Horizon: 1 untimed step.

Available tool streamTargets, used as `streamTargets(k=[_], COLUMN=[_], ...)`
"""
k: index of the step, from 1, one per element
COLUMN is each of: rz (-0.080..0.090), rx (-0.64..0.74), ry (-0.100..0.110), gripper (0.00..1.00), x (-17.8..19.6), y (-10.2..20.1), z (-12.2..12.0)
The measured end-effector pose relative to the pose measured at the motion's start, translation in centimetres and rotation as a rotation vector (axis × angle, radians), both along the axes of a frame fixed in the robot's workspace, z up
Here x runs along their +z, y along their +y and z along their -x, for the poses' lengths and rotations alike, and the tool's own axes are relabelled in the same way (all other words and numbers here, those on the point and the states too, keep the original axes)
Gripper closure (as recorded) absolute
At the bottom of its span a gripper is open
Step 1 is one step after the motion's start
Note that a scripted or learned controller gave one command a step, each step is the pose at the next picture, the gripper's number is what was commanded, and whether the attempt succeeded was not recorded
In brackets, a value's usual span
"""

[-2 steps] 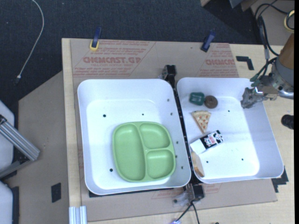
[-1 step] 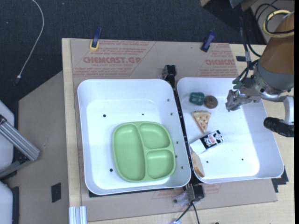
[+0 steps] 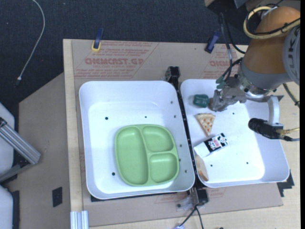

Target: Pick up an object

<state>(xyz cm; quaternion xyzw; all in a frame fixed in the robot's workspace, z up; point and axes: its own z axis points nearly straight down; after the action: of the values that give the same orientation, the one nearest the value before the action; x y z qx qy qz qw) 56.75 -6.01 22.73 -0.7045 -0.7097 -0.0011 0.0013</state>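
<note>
Your hand (image 3: pixel 220 103) sits low over the far left part of the right bin (image 3: pixel 267 175), hanging from the grey arm (image 3: pixel 267 46) with its orange band that comes in from the right. You cannot tell from this slanted view whether it is clenched or released, and nothing shows in its grasp. Just to its left, against the far left corner of that bin, lies a small dark green object (image 3: pixel 201 99), close beside the hand. Just below the hand lies a pizza-slice toy (image 3: pixel 206 122), tan with a speckled top, its tip pointing toward you. Nearer still is a small black-and-white box (image 3: pixel 214 144), lying at a slant, and at the bin's near left wall a tan, bread-like piece (image 3: pixel 201 168) leans against the rim. In the left bin (image 3: pixel 95 99) a green divided plate (image 3: pixel 147 154) with three compartments rests flat toward the near side. Both bins stand side by side, touching, on the cardboard-covered desk (image 3: pixel 138 56).
</note>
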Motion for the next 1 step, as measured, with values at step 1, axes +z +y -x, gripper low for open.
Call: streamTargets(k=[1], rz=[0.002], rx=[0.000], ry=[-0.003], gripper=[1.00], x=[0.98], y=[5.53], z=[-0.38])
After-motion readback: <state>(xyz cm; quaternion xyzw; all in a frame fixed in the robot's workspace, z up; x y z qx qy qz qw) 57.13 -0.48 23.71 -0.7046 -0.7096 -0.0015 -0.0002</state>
